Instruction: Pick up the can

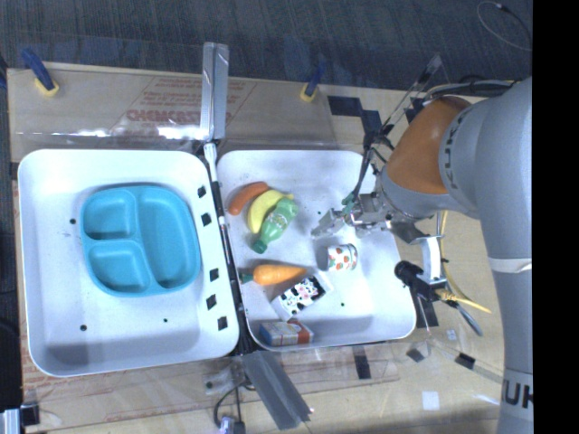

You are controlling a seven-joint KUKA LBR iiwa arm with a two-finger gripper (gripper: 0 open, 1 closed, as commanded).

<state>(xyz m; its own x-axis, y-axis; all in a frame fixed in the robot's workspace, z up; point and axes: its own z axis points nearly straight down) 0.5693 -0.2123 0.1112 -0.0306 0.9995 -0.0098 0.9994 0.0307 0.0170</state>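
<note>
The can (pixel 341 258) is small and white with red and orange spots, and it stands in the right bin (pixel 380 319), right of the middle. My gripper (pixel 340 221) hangs just behind the can, a short way above it in the picture, at the end of the grey arm with its orange band (pixel 423 156). The can stands apart from the gripper and nothing is held.
Left of the can lie an orange sausage shape (pixel 247 196), a banana (pixel 261 208), a green bottle (pixel 274 225), a carrot (pixel 277 274), a black-and-white box (pixel 301 295) and a small carton (pixel 285 333). The left bin holds a blue divided tray (pixel 140 240).
</note>
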